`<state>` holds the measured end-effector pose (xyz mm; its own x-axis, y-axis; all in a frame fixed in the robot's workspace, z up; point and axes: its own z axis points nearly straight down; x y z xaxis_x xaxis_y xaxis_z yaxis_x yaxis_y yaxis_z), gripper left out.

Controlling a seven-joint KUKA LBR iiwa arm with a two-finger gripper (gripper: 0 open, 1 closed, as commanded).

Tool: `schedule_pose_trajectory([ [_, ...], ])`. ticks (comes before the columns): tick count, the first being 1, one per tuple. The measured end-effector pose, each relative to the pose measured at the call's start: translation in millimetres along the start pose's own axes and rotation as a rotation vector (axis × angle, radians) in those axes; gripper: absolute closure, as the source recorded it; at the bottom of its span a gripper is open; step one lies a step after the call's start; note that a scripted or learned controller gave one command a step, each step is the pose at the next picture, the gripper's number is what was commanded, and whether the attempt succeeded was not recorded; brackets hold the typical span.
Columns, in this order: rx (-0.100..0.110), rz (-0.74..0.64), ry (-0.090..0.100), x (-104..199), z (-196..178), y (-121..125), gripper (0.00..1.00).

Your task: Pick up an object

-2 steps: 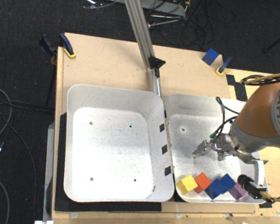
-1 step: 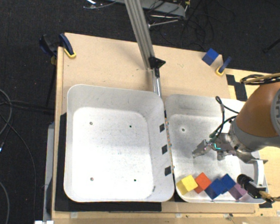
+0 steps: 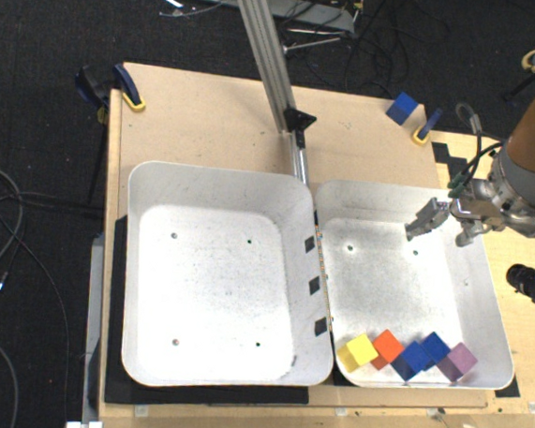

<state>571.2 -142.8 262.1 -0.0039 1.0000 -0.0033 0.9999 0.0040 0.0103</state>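
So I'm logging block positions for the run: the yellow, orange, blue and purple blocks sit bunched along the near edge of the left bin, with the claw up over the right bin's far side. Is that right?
Not quite. In the camera view the yellow block, orange block, blue block and purple block sit bunched along the near edge of the right bin, not the left bin. The claw is indeed over the right bin's far side.

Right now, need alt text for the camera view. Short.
The gripper hangs open over the far side of the right bin, holding nothing. Yellow, orange, blue and purple blocks cluster along that bin's near edge; another blue block sits on the bench's far corner.
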Motion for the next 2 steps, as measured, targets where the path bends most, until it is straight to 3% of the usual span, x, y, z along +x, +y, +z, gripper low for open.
schedule_pose_trajectory([
  [1,0.000,0.007,-0.004,-68.1,-84.1,45.1,0.00],
  [2,0.011,0.003,0.003,-80.9,171.0,58.5,0.00],
])
